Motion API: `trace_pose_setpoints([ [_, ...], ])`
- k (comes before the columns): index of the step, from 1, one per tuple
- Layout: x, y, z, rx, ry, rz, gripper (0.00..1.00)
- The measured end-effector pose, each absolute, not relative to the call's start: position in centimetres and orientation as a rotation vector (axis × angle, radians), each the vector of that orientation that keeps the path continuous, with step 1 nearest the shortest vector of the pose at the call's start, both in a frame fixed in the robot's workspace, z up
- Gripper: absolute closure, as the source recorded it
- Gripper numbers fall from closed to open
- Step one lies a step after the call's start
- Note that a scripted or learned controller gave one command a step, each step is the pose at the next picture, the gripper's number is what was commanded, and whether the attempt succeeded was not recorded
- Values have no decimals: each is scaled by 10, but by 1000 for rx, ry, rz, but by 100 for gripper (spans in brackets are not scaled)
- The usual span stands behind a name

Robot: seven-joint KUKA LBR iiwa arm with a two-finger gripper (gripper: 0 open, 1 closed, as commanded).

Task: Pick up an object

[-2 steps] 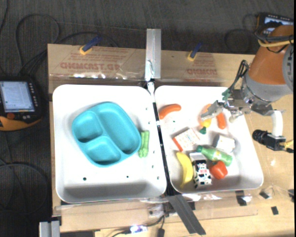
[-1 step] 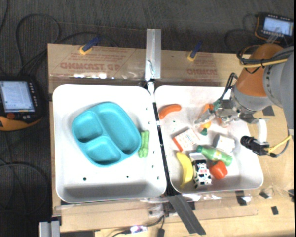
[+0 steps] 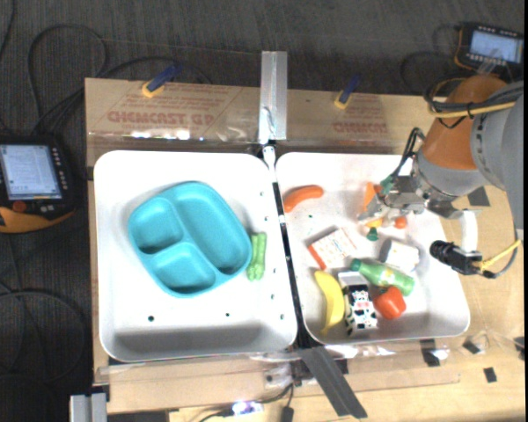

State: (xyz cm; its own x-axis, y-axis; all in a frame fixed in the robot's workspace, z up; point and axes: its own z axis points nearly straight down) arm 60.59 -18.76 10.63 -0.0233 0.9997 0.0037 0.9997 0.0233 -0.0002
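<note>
Two white bins sit on a cardboard-covered bench.

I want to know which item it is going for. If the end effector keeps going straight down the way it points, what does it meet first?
Probably the small orange and yellow pieces lying right under the end effector in the right bin; depth is hard to judge from above.

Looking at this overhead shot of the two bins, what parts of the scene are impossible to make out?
- Two-finger gripper, camera view: its tips blur into small orange pieces below, so open or shut is unclear.
- Small orange pieces beside it: too small to identify.
- Black-and-white patterned block: print too small to read.
- Yellow banana: its lower end is partly covered by that block.
- Green bottle: label unreadable.
- Grey arm: cut off by the right edge.
</note>
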Motion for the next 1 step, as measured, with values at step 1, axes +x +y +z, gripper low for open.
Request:
trace_pose_setpoints([
  [1, 641, -146, 183, -2146, -2290, 3, 100],
])
